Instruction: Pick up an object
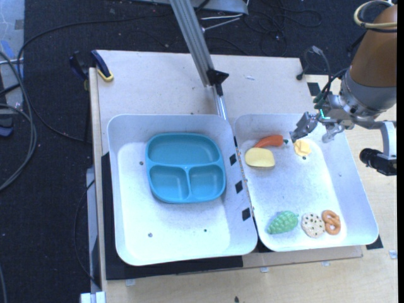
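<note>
A robotics lab: bench with white bins, loose cables, dark floor.

Divided tray in left bin, 6 small items perhaps in right bin, gripper over its far edge

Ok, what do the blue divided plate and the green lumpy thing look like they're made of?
The blue divided plate looks like moulded plastic: one even colour, smooth rounded compartment walls, a soft sheen. The green lumpy thing seems a toy food piece, probably plastic or rubber, with a matte, bumpy surface; the view is too small to say which.
</note>
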`<action>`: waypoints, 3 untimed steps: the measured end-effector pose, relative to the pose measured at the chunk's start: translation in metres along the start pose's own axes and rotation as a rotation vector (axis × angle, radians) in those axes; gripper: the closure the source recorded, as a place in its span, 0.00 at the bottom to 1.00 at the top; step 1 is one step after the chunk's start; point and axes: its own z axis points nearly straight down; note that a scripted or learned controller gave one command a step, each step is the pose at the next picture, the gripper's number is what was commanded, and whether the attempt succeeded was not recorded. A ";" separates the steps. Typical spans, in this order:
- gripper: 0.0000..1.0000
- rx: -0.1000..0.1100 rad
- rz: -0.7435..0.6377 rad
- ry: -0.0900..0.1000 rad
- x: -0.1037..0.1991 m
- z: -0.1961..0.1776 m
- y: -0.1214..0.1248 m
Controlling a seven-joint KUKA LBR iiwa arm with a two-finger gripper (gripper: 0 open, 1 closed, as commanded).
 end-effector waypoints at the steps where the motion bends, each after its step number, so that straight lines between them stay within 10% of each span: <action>1: 0.00 -0.003 0.000 -0.001 0.000 -0.001 0.001; 3: 0.00 -0.002 0.001 -0.001 0.010 0.113 0.008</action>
